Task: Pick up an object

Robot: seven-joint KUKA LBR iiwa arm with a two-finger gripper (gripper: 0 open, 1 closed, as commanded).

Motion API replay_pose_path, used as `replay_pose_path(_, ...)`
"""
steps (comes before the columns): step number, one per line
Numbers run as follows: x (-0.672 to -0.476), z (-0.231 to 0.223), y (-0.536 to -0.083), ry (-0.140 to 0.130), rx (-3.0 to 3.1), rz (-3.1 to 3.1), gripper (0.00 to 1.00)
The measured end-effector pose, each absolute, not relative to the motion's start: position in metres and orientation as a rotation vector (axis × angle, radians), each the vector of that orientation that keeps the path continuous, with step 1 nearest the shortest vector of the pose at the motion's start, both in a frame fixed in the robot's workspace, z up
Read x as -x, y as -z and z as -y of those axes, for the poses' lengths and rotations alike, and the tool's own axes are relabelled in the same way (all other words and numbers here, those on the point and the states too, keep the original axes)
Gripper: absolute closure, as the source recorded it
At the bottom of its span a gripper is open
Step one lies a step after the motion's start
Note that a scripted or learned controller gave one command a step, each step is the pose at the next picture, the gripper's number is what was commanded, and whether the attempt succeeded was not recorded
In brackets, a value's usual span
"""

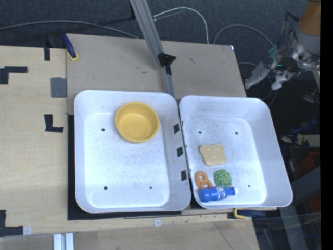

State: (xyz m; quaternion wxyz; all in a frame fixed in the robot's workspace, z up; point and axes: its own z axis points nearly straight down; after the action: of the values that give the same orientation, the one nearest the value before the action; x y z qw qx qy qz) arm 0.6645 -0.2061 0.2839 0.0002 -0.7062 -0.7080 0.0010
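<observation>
My gripper [266, 80] hangs off the bench at the upper right, beyond the right bin's [260, 108] far corner. Its two pale fingers [255, 79] stand apart, open, with nothing between them. In the right bin's near half lie a beige toast-shaped piece [212, 153], an orange pretzel [203, 179], a green knobbly piece [222, 177] and a blue bottle [216, 193] on its side against the front wall. A yellow bowl [137, 122] sits upright in the left bin [88, 155], towards its far side.
A grey metal pole [148, 27] slants from the top down to the seam between the bins. Cables [223, 33] loop behind the bench. A blue-and-yellow clamp [69, 47] sits at the bench's far left corner.
</observation>
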Motion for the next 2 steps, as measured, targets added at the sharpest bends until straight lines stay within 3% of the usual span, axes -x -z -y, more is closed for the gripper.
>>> replay_pose_path(1, -0.664, 0.206, -0.284, -0.004, 2.219, 2.224, 0.0)
replay_pose_path(2, -0.67, 0.201, -0.236, -0.006, 2.216, 2.221, 0.0)
